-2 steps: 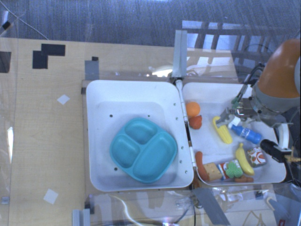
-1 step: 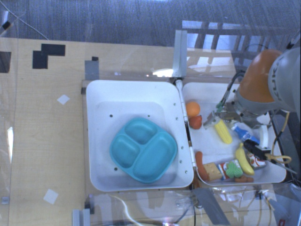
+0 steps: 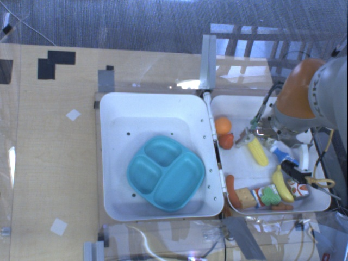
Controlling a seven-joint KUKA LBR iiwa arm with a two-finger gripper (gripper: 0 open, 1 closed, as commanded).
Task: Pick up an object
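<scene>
Your pincer [image 3: 251, 136] hung low in the right bin [image 3: 239, 170], right at the upper end of the yellow corn cob [image 3: 258, 151], which lay slantwise near the bin's middle. Whether it was parted or closed, you could not tell; the metal there was too small and cluttered to read, and nothing showed plainly held in it.

The corn cob looked to be a light plastic toy, stiff and smooth-skinned, so it would likely slip if you pinched it near its tapered tip. You would have done better to take it across its thick middle, square to its length.

Beside the dividing wall sat an orange ball [image 3: 223, 125] with a red tomato [image 3: 226, 141] just below it, touching or nearly so; both were round and would probably roll away from a glancing touch. A banana [image 3: 282, 185] lay lower right, near a blue and white bottle [image 3: 284, 154], and a red sausage [image 3: 230, 185] rested along the lower left edge next to a bread slice [image 3: 246, 198].

The left bin [image 3: 114, 145] held a blue divided plate [image 3: 166, 173], wide, flat and awkward for a two-fingered grip except at its rim.
</scene>
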